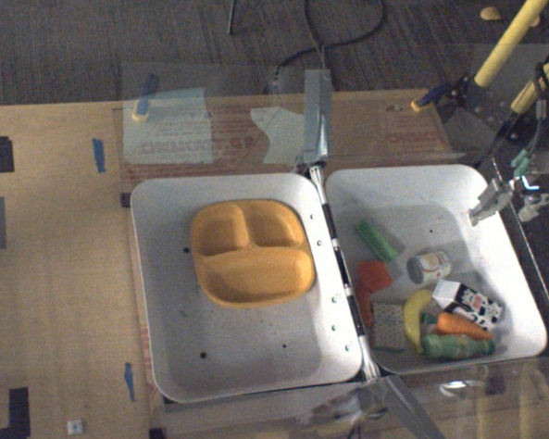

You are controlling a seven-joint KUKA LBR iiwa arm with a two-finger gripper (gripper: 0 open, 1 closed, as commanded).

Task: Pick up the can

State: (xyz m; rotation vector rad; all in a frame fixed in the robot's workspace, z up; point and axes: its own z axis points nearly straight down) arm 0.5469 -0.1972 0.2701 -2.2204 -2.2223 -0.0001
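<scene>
The can [429, 267] is small and silver-white with a printed label. It lies on its side in the middle of the right bin [421, 191]. My gripper [506, 211] hangs over that bin's right rim, up and to the right of the can and well apart from it. It is open with nothing between its fingers.
Around the can lie a green cylinder [378, 240], a red piece [373, 278], a speckled pad [389, 325], a banana [414, 317], a black-and-white carton [470, 305], a carrot [463, 325] and a green bottle [454, 346]. The left bin [171, 350] holds an orange divided plate [251, 252].
</scene>
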